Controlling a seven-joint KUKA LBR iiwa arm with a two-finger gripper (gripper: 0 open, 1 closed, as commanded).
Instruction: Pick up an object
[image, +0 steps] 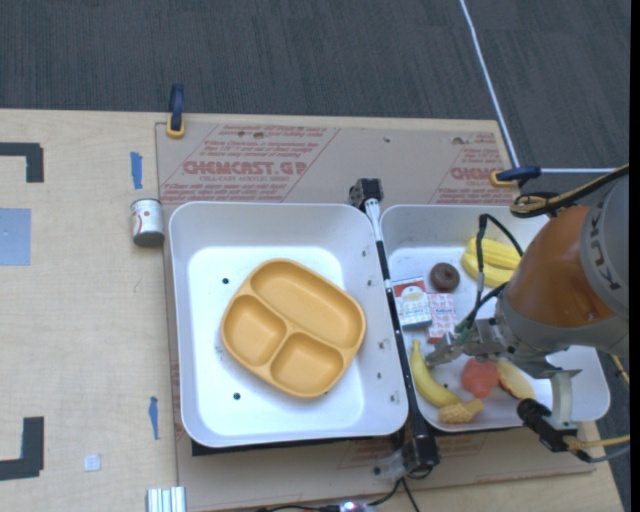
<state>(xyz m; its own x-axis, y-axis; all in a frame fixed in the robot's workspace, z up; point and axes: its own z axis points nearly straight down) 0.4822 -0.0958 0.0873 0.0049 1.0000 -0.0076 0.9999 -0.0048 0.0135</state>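
The right bin (400, 228) holds several small items. A yellow banana (430, 380) lies along its left wall. Beside it are a red round fruit (480, 377), a small orange piece (460, 410) and a pale peach slice (516, 381). A red and white packet (412, 303) lies further back, with a brown round piece (444, 276) and a yellow bunch (490, 257) behind it. My gripper (452, 347) hangs low over the bin, just above the banana and the red fruit. The orange-banded wrist (560, 275) hides the bin's right half.
The left bin (200, 300) bears a yellow three-compartment plate (292, 327). A small metal can (147, 221) stands on the bench left of the bins. Cables run along the divider (385, 275) between the bins. A black camera mount (367, 190) sits at the divider's far end.
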